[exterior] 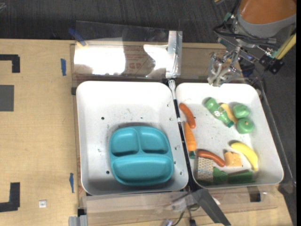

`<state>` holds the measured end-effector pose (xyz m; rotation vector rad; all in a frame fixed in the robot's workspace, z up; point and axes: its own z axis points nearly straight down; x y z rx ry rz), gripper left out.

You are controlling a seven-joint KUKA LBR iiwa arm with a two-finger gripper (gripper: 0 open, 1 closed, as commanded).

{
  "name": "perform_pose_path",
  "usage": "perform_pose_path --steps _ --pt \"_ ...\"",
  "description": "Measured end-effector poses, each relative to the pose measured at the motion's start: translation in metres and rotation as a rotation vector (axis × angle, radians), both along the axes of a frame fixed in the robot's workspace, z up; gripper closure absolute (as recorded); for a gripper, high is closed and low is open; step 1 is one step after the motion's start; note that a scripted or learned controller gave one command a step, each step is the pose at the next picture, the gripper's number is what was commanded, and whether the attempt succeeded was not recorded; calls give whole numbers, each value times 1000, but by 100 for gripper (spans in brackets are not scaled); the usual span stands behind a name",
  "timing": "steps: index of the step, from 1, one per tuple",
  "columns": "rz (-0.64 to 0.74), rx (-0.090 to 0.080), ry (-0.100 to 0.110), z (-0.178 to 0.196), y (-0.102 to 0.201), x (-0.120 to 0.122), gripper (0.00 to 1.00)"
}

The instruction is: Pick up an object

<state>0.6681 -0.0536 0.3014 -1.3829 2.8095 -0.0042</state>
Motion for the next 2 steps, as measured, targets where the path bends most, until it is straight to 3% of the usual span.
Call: perform_pose_path --steps 2 --pt "214 -1 6 -18 1 -1 100"
